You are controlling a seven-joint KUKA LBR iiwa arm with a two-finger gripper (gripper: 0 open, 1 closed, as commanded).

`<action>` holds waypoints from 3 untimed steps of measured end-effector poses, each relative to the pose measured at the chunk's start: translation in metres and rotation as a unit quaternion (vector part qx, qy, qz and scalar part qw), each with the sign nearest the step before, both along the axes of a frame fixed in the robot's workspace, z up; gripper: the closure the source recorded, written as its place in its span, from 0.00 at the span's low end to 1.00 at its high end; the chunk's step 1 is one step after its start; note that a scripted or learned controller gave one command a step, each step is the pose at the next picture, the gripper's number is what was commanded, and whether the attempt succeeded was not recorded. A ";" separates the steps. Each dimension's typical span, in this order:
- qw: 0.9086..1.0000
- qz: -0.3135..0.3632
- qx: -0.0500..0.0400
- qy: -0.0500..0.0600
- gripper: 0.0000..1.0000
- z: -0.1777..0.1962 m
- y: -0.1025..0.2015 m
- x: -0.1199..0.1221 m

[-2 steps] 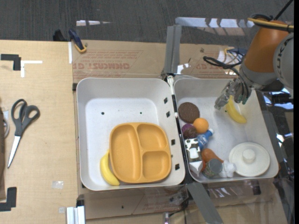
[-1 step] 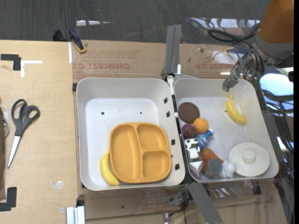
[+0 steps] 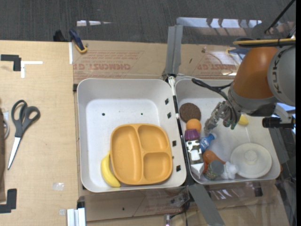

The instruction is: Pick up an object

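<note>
Below gripper (image 3: 221, 118): small blue object (image 3: 207, 141).

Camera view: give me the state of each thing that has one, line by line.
gripper: over the right bin, low, among the items; nothing seen between its fingers.
yellow divided tray: right side up in the left bin.
banana: lying partly under the tray's edge.
white round lid: flat in the right bin.
brown disc: lying flat.
scissors: closed, on the bench.
</note>
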State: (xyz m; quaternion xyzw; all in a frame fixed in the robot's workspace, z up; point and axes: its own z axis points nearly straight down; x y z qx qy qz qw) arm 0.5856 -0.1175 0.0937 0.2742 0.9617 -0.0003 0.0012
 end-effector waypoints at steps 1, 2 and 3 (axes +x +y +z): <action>0.995 -0.096 0.000 0.000 1.00 -0.002 0.014 -0.088; 0.993 -0.114 0.000 0.000 1.00 0.109 0.069 -0.107; 0.993 -0.115 0.000 0.000 1.00 0.199 0.035 -0.016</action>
